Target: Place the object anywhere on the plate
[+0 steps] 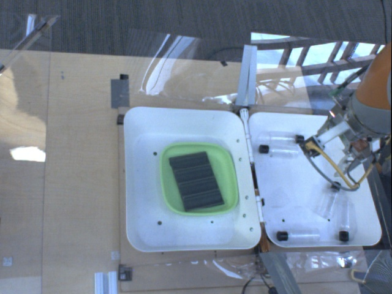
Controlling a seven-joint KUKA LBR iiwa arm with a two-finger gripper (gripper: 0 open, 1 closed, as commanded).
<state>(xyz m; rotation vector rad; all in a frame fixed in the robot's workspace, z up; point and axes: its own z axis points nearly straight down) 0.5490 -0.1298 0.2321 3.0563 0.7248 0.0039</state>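
Gripper [361, 149] over right bin's [294, 210] far edge — floor open.

Arm [375, 97] cut off by right edge; jaws too small among cables [343, 170] to tell. Right bin [288, 207] far corner hidden behind arm.

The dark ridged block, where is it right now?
The dark ridged block lies on the green plate in the left bin.
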